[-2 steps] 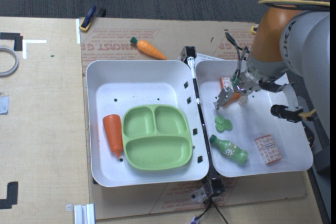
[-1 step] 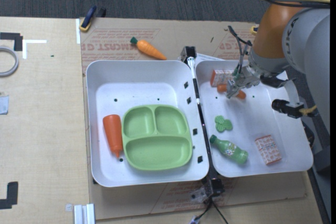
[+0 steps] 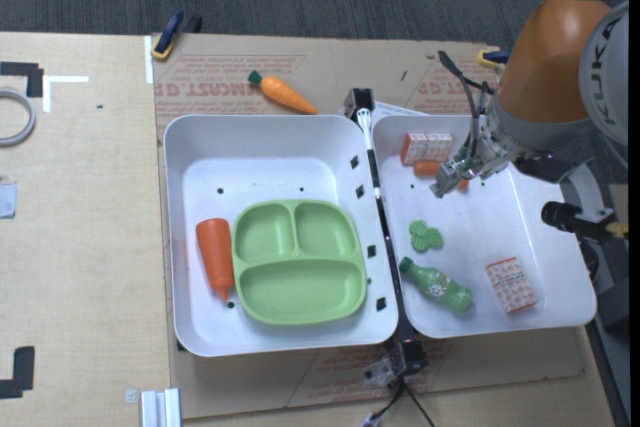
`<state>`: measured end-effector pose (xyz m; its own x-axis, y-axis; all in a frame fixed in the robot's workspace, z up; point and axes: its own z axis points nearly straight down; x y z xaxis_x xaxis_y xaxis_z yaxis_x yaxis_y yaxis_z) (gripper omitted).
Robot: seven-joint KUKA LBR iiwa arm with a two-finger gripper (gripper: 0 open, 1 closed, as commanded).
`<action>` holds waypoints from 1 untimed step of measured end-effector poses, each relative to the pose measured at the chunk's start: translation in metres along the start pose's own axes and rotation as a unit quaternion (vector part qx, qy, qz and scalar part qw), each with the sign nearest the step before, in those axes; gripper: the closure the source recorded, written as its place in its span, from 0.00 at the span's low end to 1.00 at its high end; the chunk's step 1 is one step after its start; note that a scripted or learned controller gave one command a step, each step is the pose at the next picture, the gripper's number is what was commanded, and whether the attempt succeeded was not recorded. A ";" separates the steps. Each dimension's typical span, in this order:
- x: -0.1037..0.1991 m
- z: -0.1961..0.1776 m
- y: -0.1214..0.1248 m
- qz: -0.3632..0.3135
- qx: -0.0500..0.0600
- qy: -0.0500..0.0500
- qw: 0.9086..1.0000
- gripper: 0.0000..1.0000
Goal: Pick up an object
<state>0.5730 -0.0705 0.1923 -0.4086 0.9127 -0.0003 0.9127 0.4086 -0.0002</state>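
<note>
**Small orange piece beside the pincer in the right bin**

Small orange piece [image 3: 424, 167] lies on the floor of the right bin [image 3: 560, 315], just to the camera-left of the pincer [image 3: 447, 181] and close against its tip. The view does not settle whether they touch. The pincer hangs low over the far part of this bin on the grey arm [image 3: 545, 65], and the slanted view does not let me tell whether it is open or closed, or whether it grips anything.

Just beyond the pincer, toward the far wall, sits a red and white carton [image 3: 427, 147]. Nearer the camera than the pincer lie a green leafy piece [image 3: 426, 236] and, farther on, a green bottle [image 3: 437, 284] on its side. A red-patterned packet [image 3: 509, 284] rests near the bottle, toward the arm's side.

Well to the camera-left of the pincer, the left bin [image 3: 190, 145] holds a green divided plate [image 3: 298, 260] with an orange cylinder [image 3: 214, 255] beside it. A toy carrot [image 3: 283, 92] lies outside the bins on the cardboard.
</note>
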 end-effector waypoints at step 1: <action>0.037 -0.119 -0.058 -0.066 -0.001 -0.001 0.998 1.00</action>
